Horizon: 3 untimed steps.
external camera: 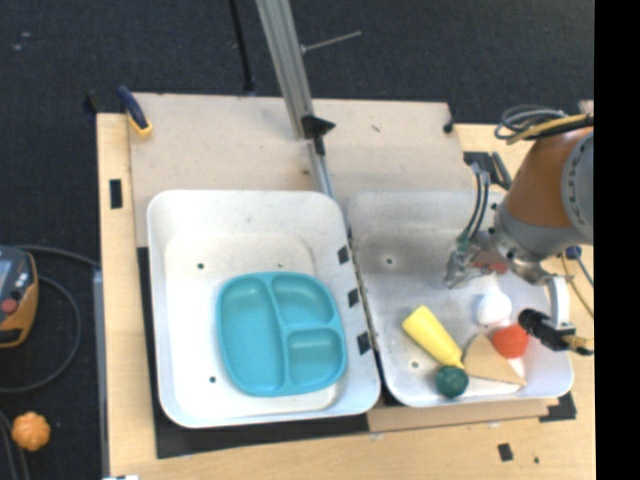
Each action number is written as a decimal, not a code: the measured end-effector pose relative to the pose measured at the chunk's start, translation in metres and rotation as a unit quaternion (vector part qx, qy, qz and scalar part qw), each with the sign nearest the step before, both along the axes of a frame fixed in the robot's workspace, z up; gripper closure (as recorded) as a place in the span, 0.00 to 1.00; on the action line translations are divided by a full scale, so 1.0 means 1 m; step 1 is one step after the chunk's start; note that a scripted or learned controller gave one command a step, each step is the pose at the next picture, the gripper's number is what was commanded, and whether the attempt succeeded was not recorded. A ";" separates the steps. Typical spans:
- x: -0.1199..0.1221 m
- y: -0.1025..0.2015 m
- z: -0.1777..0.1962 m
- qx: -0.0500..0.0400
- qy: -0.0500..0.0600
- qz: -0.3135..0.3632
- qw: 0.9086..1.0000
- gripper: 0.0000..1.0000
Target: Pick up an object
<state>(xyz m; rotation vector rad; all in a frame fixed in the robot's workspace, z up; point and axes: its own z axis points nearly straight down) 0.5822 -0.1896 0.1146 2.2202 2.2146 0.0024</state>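
Note:
The right bin (400, 230) holds several small things near its front right corner. A yellow oblong piece (432, 334) lies slanted, with a dark green ball (451, 381) just in front of it. A tan wedge (490, 366) lies beside them, a red ball (511, 340) rests at its top edge, and a white rounded object (490, 306) sits behind that. My gripper (468, 266) hangs low over the bin's middle right, just behind and left of the white object. Nothing shows between its tips.
The left bin (165, 218) holds a light blue divided plate (282, 333). A slanted metal post (288, 58) rises from the bench behind the bins. A blue and yellow tool (135, 111) lies at the back left corner. An orange ball (30, 430) sits off the bench at far left.

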 end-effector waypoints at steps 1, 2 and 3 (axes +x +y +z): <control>0.005 0.008 0.051 0.000 -0.001 0.003 1.000 1.00; 0.000 0.004 0.113 0.000 -0.001 0.003 1.000 1.00; 0.001 0.002 0.145 0.000 0.000 0.003 1.000 1.00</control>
